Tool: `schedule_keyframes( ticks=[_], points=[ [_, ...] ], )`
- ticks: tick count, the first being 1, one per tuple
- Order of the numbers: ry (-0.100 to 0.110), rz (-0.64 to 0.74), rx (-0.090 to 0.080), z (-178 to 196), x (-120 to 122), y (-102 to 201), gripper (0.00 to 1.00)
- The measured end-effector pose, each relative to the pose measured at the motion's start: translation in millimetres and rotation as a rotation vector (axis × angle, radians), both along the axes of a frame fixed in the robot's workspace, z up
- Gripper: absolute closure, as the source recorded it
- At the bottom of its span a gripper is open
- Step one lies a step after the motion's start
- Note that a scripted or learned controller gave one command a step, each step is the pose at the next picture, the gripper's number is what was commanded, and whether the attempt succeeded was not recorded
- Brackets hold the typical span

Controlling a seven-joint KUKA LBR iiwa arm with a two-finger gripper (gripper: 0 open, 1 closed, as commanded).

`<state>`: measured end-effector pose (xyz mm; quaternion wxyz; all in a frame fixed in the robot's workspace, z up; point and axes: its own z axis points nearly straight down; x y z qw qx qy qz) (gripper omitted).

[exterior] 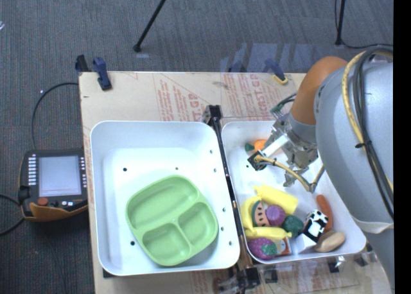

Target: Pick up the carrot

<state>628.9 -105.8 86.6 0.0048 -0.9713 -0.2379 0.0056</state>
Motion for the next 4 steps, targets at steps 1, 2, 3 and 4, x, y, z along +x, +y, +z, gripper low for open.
schedule_keyframes(
  ticks=[1, 2, 3, 4],
  points=[
    [0.006, -0.125, -0.006, -0.1, 2.8, 15.6, 0.00],
    [-0.004, -0.173, -0.004, 0.1, -22.6, -56.6, 0.00],
    [-0.004, -0.206, -0.003, 0.1, 5.6, -10.3, 0.00],
    [-0.003, -0.257, -0.001, 0.4, -49.4, -83.9, 0.00]
  ],
)
